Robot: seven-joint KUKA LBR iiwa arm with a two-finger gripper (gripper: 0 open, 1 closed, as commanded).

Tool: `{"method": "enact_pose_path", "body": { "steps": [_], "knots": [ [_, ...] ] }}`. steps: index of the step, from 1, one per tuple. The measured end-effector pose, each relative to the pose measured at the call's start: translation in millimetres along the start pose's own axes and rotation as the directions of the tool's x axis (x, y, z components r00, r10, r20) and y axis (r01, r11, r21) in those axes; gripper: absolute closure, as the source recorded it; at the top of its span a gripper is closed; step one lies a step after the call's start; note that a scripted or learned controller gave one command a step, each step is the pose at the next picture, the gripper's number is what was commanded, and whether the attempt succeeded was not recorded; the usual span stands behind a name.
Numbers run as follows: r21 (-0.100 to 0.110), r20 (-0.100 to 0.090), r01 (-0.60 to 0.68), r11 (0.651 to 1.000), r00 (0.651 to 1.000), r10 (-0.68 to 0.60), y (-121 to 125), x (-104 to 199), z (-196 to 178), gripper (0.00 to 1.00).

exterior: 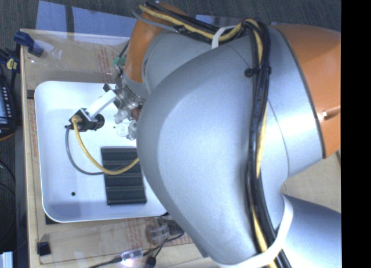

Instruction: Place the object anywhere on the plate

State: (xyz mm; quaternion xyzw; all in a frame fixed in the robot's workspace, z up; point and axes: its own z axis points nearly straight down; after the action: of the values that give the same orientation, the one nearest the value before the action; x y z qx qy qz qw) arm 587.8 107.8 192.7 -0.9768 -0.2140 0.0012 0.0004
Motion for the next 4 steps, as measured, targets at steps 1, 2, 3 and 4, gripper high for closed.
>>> {"method": "enact_pose_path", "body": {
  "steps": [1, 2, 3, 4],
  "knots": [
    [0.002, 0.001, 0.2, 0.98, 0.98, -0.2, 5.0, 49.2, -6.7, 1.0],
    [0.002, -0.001, 0.333, 0.943, 0.943, -0.333, -10.7, 67.1, -68.9, 1.0],
    [0.005, 0.005, 0.316, 0.949, 0.949, -0.316, 28.7, 48.8, 51.6, 1.0],
    [0.002, -0.006, -0.189, 0.982, 0.982, 0.189, -10.6, 17.2, 98.3, 1.0]
  ]
}}
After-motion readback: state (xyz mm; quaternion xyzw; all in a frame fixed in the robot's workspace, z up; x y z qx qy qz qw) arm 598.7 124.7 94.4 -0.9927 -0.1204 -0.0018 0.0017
